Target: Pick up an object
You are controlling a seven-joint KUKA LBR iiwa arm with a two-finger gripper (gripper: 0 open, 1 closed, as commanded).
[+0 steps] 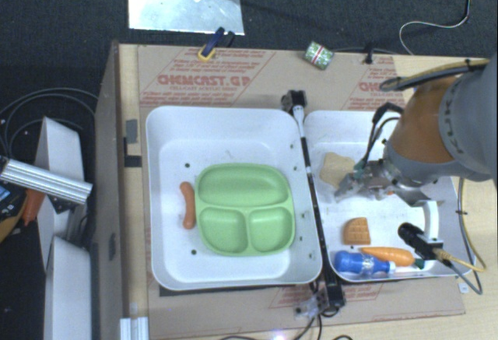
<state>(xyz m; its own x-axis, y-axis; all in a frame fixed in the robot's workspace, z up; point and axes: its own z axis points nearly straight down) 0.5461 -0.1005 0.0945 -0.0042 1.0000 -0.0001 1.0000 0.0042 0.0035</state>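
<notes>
I am lowering my gripper [352, 184] toward the tan block [336, 168]; its grip I cannot tell; next, centring over it

Red lettering runs across the brown cardboard sheet [257, 70] under the bins, and it reads "CHEMCAST GP" along the far edge, left of centre. More red print sits on the same sheet at the far right, set at a slant, too broken up to read.
</notes>
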